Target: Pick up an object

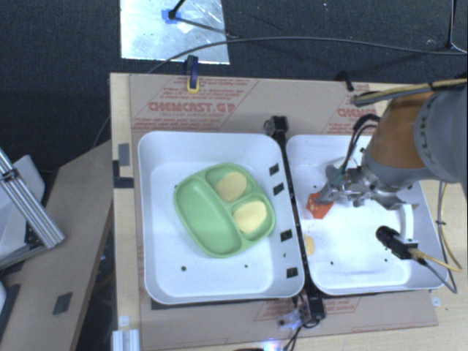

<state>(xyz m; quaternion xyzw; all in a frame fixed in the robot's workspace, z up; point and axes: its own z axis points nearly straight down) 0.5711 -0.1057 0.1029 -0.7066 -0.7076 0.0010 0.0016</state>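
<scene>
Nearest the camera, in the right bin, a small yellow bit lies close against the bin's left wall. The rest of that near part of the floor is bare white.

Next to it, the left bin holds a green plate lying flat near the middle. The plate has three compartments: a long one on its left side and two smaller ones on its right. The nearer small one holds a yellow piece, and the farther one holds another, a paler piece. The long compartment has nothing in it.

A little farther back in the right bin, a red thing lies on the floor near the left wall, well apart from the yellow bit. My gripper is right above it and very close. My arm reaches in from the right, low over the bin. I cannot tell whether my gripper is apart or together, or whether it touches the red thing.

Both bins sit side by side on a brown board with red print along its far part. A blue clamp grips the board's far edge. Beyond that edge, a shiny sheet lies on the dark floor.
</scene>
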